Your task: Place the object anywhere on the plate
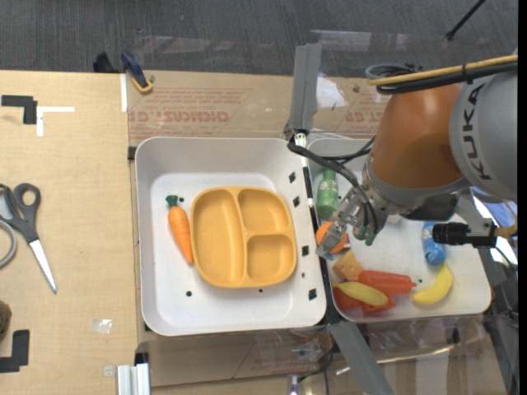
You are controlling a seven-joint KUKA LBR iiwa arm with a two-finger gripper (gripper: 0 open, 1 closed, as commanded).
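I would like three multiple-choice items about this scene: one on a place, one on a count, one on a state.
1. Where does the toy carrot lie?
A. In the left bin, beside the plate
B. In a plate compartment
C. In the right bin

2. How many compartments has the yellow plate?
A. Two
B. Three
C. Four

3. In what state is the plate?
A. Bare
B. Carrying a banana
C. Turned upside down

Answers: 1 A, the carrot rests on the bin floor at the plate's left rim. 2 B, two ridges divide it into three. 3 A, nothing lies in its compartments; the banana lies in the right bin.
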